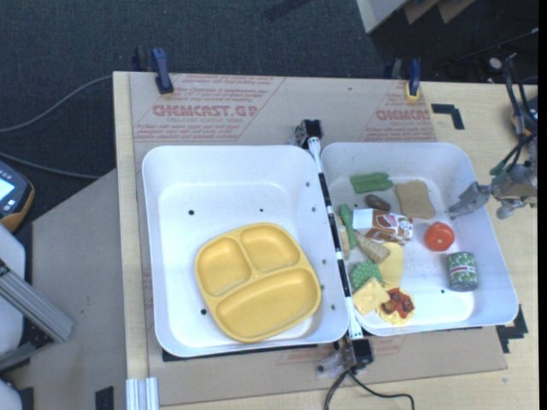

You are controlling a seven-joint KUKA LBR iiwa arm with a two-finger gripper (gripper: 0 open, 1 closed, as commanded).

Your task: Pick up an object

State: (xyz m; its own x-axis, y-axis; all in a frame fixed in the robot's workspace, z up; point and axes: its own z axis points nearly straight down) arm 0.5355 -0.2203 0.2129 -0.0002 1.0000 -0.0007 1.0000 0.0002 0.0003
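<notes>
The gripper (475, 198) is at the right rim of the right bin (489, 301), and I cannot tell if it is open or closed. Nearest obj. is the red tomato (439, 236), just below-left of it, w/ bare floor around. It looks like light plastic, round and smooth, so prob. slippery; better to take it across the middle. The green can (461, 271) near it seems stiff, easier sides. The bin wall is close, so approach from above. The left bin (167, 195) has a yellow tray (256, 280).
</notes>
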